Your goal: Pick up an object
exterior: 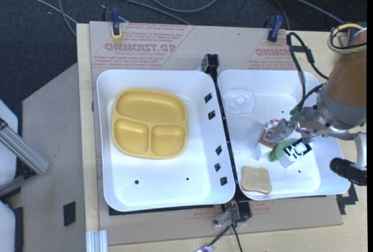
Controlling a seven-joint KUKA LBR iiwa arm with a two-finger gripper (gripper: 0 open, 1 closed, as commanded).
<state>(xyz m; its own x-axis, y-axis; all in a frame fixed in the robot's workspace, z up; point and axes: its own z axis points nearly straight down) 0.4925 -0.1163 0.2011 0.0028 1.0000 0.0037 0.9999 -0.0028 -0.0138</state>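
Observation:
In the right bin (256, 83) several small objects lie close together: an orange-brown packet (270, 135), a green piece (278, 151) and a white-and-black item (295, 150). A slice of toast (256, 179) rests at the bin's front edge. A clear plastic lid (239, 100) lies toward the back left. My gripper (287, 127) hangs low over the cluster, right beside the orange-brown packet and just above the green piece. I see nothing clearly held between its fingers.
The left bin (116, 181) holds a yellow divided plate (150, 123). A black divider with clips (217, 122) runs between the bins. The arm's orange band (349, 79) and a black cable (300, 64) hang over the right bin's right side.

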